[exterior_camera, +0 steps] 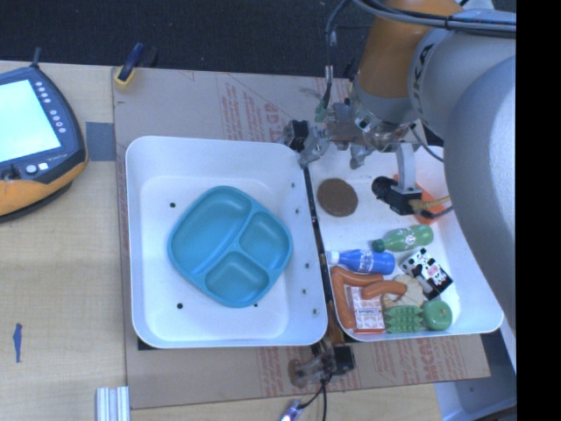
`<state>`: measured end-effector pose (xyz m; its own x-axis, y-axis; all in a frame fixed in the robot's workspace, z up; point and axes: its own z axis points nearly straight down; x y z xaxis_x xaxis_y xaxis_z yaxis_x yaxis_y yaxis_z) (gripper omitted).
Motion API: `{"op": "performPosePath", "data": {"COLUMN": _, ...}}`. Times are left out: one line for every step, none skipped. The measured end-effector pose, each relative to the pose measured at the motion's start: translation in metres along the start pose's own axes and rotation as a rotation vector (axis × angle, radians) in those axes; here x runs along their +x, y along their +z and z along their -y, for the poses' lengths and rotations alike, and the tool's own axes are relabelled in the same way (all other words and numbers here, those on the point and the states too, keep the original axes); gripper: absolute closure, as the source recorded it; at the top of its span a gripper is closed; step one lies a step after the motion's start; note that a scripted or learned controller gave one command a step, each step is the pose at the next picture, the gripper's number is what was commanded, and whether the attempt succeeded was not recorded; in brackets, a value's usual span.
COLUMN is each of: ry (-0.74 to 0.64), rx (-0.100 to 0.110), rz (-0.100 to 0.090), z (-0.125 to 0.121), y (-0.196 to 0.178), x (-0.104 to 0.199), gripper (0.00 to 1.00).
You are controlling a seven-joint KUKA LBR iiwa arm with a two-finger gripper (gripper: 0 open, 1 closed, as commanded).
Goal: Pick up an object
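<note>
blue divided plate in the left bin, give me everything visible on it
The blue divided plate is a light-blue tray with rounded corners that looks like matte plastic. Raised ridges split it into three compartments: one large along its upper left, two smaller toward the right and bottom. It lies flat, right side up, turned at a slant to the walls of the left bin, roughly at the middle of the floor. It holds nothing. Only the bin floor touches it. It looks whole and clean.

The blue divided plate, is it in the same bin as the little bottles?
No, the blue divided plate lies alone in the left bin, while the bottles sit in the right bin.
</note>
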<state>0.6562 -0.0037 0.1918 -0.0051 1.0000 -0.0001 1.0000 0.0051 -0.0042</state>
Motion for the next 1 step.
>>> {"op": "performPosePath", "data": {"ry": 0.004, "rx": 0.001, "rz": 0.0, "z": 0.0009, "y": 0.0504, "x": -0.0939, "gripper": 0.0}}
